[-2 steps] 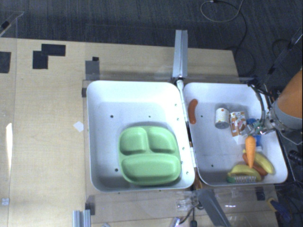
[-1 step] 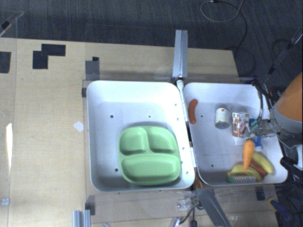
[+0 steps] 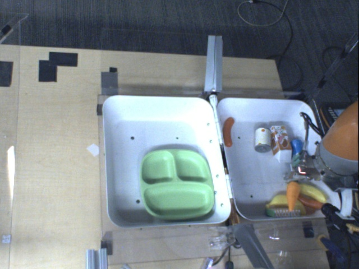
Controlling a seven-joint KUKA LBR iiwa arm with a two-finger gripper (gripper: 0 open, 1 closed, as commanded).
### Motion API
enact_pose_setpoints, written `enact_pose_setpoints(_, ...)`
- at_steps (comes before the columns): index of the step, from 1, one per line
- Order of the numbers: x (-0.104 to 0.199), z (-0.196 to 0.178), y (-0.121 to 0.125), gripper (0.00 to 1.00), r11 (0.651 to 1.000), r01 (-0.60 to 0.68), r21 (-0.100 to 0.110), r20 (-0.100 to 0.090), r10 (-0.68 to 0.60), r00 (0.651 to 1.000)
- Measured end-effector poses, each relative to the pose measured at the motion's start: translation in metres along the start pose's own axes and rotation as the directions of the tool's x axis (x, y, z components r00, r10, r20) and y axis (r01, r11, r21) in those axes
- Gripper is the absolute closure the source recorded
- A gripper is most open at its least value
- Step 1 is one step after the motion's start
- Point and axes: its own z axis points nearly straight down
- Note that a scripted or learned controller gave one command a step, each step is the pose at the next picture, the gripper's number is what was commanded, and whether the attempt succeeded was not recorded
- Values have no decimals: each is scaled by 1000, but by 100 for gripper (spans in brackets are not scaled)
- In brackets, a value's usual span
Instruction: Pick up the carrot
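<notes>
The carrot [image 3: 293, 195] is orange and lies in the near right corner of the right bin [image 3: 247, 178], among other toy food. It rests against a yellow banana [image 3: 312, 193]. My gripper [image 3: 300, 171] reaches in from the right and hangs right over the carrot's far end, close to it or touching it. The wrist body hides its tips. The arm's orange band [image 3: 345, 136] fills the right edge above it.
Around the carrot sit a green-and-yellow piece [image 3: 276, 208] and a red-brown item [image 3: 309, 206]. Farther back are a blue object [image 3: 296, 147], a small carton [image 3: 279, 139], a can [image 3: 262, 139] and a sausage [image 3: 228, 132]. The left bin [image 3: 123, 150] holds a green divided plate [image 3: 176, 184].
</notes>
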Motion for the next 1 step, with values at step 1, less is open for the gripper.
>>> enact_pose_setpoints(1,3,0,-1,0,993,-115,0,1,115,993)
